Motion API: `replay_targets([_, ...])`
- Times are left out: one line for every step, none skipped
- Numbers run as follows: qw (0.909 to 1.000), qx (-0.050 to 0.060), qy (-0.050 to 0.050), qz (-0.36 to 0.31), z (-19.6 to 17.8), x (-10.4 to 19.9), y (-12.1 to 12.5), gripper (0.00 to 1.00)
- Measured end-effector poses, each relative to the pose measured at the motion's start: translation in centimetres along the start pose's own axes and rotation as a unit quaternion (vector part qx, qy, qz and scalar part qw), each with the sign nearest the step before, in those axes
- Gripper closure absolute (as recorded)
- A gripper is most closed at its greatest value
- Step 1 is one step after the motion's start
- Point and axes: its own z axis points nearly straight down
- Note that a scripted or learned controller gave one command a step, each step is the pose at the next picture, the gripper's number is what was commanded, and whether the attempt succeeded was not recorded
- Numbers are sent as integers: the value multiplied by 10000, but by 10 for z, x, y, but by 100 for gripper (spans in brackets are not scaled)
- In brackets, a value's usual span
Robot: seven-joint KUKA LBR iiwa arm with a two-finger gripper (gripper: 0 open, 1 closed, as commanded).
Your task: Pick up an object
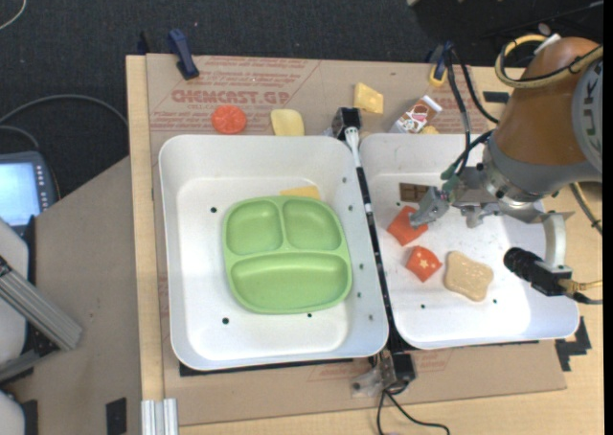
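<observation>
In the right bin [536, 323] lie a red block [403, 227], a second red block [422, 263] and a tan bread-shaped piece [467, 275]. A small brown piece [411, 192] rests by the bin's far wall. My gripper [431, 207] hangs low over the bin's left part, just up and right of the first red block and touching or nearly touching it. Nothing is visibly held. The grey arm with its orange band [546, 107] covers the bin's far right.
The left bin [182, 232] holds a green divided plate [285, 253] with a yellow piece [301, 193] behind it. On the cardboard beyond the bins lie an orange disc [228, 119], two yellow pieces [286, 123] [368, 98] and a small packet [417, 117].
</observation>
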Motion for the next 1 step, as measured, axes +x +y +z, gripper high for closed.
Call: replay_targets([10000, -39, 12, 48, 94, -38, -20, 0])
